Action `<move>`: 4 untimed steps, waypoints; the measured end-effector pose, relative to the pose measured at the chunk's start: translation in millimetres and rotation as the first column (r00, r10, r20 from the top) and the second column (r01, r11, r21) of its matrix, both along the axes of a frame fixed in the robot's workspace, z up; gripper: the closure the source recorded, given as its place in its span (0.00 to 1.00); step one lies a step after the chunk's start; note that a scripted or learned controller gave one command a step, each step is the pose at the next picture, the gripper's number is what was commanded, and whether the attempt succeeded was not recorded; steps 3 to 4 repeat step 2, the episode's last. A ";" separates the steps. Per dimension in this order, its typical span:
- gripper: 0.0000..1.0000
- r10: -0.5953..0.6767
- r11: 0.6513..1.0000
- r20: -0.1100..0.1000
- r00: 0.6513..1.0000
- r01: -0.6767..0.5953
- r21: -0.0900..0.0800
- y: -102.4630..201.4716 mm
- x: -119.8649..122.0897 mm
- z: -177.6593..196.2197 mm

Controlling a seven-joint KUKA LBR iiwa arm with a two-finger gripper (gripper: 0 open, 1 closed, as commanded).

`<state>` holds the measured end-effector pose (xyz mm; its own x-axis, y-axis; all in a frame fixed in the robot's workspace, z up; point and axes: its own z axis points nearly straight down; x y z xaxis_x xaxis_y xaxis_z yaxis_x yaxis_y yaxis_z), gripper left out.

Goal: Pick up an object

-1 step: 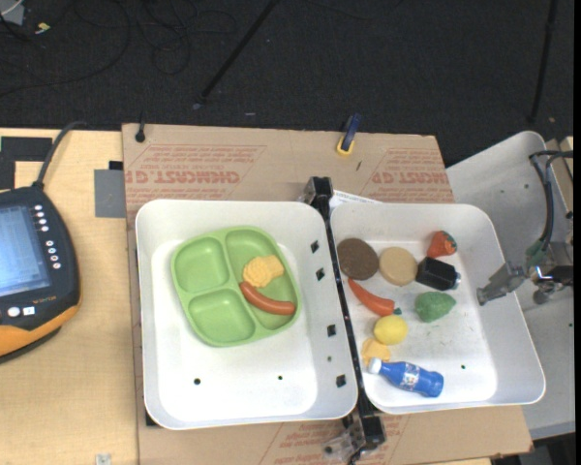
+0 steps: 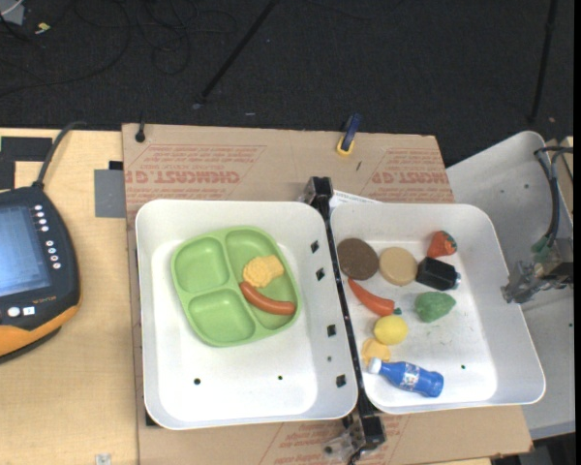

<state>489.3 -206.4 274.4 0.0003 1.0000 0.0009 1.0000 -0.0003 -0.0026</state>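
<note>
The gripper (image 2: 535, 277) sits off the right bin's (image 2: 484, 223) right edge, its grip unreadable; picking looks not yet begun; next it must reach left over an item like the bottle (image 2: 408, 377).

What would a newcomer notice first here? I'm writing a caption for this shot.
The bright green tray in the left bin stands out, with a sausage and a yellow piece in its right compartments. Next comes the right bin, scattered with toy food, a blue bottle near its front. The hand sits at that bin's right edge.
</note>
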 end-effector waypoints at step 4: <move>1.00 0.014 1.000 0.000 1.000 -0.014 0.004 197.3 -13.9 12.2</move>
